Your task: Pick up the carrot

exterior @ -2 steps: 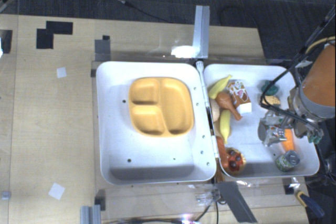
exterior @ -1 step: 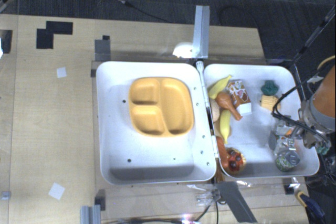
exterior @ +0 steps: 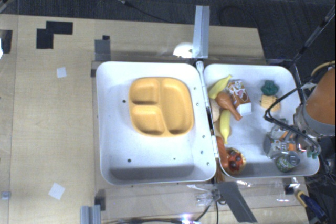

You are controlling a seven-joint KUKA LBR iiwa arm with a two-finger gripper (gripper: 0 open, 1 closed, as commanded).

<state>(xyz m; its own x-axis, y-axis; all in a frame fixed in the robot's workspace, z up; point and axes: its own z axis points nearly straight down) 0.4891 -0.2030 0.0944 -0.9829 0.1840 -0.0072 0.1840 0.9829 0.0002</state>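
My claw [exterior: 287, 150] sits low in the right bin [exterior: 252, 72], in its near right corner, close to the bin's front wall. The wrist and its cabling cover the tip from above, so I cannot tell whether the claw is released or clenched, and I see nothing I could call a grasp. A small orange patch shows at the claw, but I cannot tell what it belongs to.

My arm [exterior: 321, 105] enters from the right, orange band above the wrist, with a black cable looping over the bin's right side.

The carrot [exterior: 221, 150] appears to be the thin orange-red piece lying along the left wall of the right bin, near the front, well apart from my claw. Its identity is uncertain: the piece is narrow and partly crowded. Just beside its near end is a dark round item [exterior: 234, 160] with mixed colours.

Other contents of the right bin: a banana [exterior: 224, 124] lying lengthwise just behind the carrot, a second yellow fruit [exterior: 220, 85] at the back left, a brown drumstick-shaped piece [exterior: 229, 104] between them, a patterned red and white packet [exterior: 239, 93], a green item [exterior: 270, 87] at the back, a pale yellow block [exterior: 271, 103] in front of it.

The left bin [exterior: 118, 128] holds a yellow sectioned tray [exterior: 160, 106], centred toward the back. Both bins rest on the pale wood surface [exterior: 42, 128].
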